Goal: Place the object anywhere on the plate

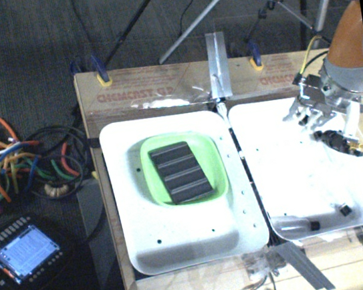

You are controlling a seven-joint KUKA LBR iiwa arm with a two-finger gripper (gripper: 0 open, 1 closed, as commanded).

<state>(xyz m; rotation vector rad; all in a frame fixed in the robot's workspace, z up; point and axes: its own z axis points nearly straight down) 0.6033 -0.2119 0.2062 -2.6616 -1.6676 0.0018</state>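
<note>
Camera view shows the dark ridged block [181, 172] lying on the green plate [213, 148]. It looks stiff and light; grab its long sides.

Two shallow white bins sit side by side at the center of the frame. In the left bin [136, 249], a green plate [214, 163] fills the upper middle, and a dark ridged block [181, 172] covers most of it. Bare white floor lies open below the plate. The right bin [288, 179] is mostly open floor. The gripper [322, 116] and arm hang over its upper right corner, and small dark bits [344, 209] lie near its lower edge.
</note>
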